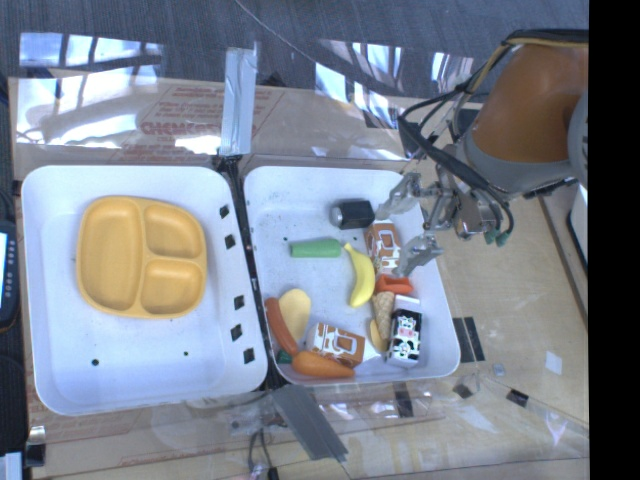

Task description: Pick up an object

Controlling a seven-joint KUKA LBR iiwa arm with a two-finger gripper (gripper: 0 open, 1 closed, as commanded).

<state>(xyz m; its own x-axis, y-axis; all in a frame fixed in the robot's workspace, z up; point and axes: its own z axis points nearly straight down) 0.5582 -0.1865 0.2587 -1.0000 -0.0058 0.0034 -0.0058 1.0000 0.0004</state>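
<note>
The right bin holds several toy foods: a black cylinder, a green stick, a banana, an orange-and-white carton, a cow-print carton, a cone, a carrot, a sausage and a brown carton. My gripper hangs over the bin's right side, just right of the orange-and-white carton. Its fingers stand spread open with nothing between them.
The left bin carries a yellow divided plate. A pale yellow slice lies by the sausage. Cables trail from the wrist above the bin's back right corner. Foil and cardboard lie behind the bins.
</note>
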